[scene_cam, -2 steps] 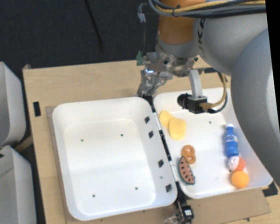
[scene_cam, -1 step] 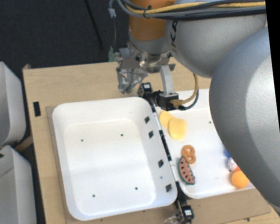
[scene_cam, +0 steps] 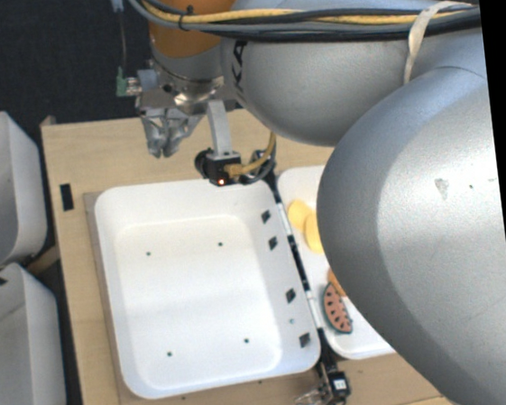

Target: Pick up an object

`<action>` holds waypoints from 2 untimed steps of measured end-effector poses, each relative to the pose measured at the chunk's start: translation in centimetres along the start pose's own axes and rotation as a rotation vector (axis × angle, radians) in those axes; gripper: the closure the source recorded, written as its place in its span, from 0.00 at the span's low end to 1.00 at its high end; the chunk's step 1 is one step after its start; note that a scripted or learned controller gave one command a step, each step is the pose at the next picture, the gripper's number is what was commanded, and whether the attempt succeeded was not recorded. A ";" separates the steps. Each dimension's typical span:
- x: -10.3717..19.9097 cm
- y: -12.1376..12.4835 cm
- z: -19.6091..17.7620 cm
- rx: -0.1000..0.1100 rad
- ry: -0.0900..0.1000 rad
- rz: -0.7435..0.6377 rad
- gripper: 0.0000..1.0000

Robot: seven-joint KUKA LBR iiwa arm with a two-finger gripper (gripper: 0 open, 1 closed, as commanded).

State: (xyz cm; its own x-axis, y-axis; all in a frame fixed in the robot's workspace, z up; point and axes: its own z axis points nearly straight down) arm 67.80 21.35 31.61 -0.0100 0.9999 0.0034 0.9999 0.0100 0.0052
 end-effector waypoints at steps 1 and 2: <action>1.0 -5.9 -16.6 -0.013 0.004 0.003 1.00; 0.8 -8.4 -16.5 0.005 -0.004 0.007 1.00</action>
